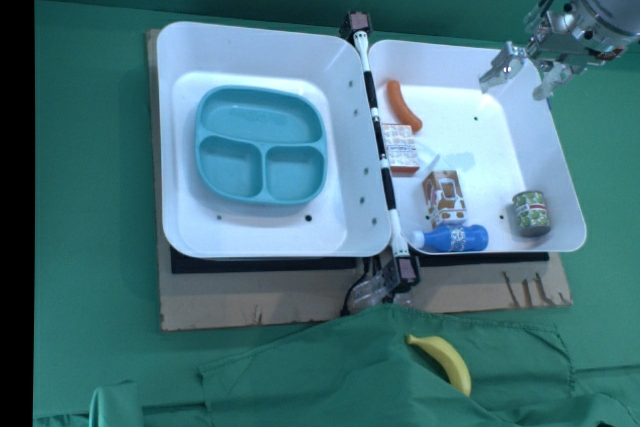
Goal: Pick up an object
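The gripper [524, 72] hangs at the upper right of the frame, over the top right corner of the right bin [565, 177], fingers spread apart and grasping nothing. All candidates lie below and left of it: the can [531, 213] is nearest, upright at the bin's lower right; the sausage [404, 105] lies diagonally at upper left. The arm enters steeply from the top right corner.
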Action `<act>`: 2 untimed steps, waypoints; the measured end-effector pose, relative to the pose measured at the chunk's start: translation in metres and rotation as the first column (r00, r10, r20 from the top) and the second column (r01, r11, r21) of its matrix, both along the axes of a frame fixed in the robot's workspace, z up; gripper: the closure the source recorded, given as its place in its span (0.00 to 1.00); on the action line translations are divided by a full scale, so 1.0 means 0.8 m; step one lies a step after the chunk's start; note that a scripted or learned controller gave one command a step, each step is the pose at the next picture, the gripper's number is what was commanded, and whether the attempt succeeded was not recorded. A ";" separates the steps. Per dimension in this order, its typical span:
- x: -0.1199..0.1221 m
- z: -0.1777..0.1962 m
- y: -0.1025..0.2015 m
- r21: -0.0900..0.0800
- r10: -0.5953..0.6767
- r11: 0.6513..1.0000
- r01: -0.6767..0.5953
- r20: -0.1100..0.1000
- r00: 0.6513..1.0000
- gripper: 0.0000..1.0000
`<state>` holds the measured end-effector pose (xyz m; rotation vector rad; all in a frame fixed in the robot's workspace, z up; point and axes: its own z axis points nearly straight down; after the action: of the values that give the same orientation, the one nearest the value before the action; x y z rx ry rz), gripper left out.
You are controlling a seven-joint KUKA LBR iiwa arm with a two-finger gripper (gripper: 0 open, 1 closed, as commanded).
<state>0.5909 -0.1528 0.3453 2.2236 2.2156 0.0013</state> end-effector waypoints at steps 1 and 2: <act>0.001 0.017 -0.001 -0.002 -0.003 1.000 0.003 0.007 1.000 1.00; 0.066 -0.008 0.085 0.000 0.007 1.000 -0.007 0.005 1.000 1.00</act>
<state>0.6436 -0.0847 0.3386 2.2126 2.2211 0.0066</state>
